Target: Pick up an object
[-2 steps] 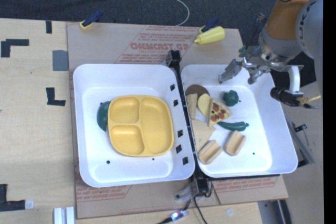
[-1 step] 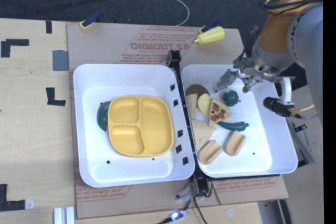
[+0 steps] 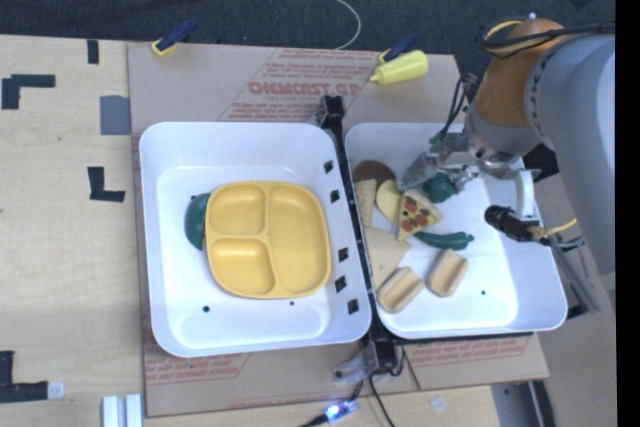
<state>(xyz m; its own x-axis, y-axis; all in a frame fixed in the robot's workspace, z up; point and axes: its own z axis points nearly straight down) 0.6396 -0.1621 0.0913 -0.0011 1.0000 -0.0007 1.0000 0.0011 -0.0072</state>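
We are looking down on the counter (image 3: 70, 245) with two white bins. In the left bin (image 3: 165, 305), a yellow divided plate (image 3: 268, 238) is lying over a dark green thing (image 3: 194, 221). The arm (image 3: 545, 85) is reaching in from the right, and its gripper (image 3: 437, 177) is hanging over the upper middle of the right bin (image 3: 520, 300); we cannot tell how its jaws are standing. A teal object (image 3: 438, 187) is sitting right at the tips. Below it are lying a pizza slice (image 3: 415, 213), a green pepper (image 3: 443, 238) and two bread rolls (image 3: 424, 281).
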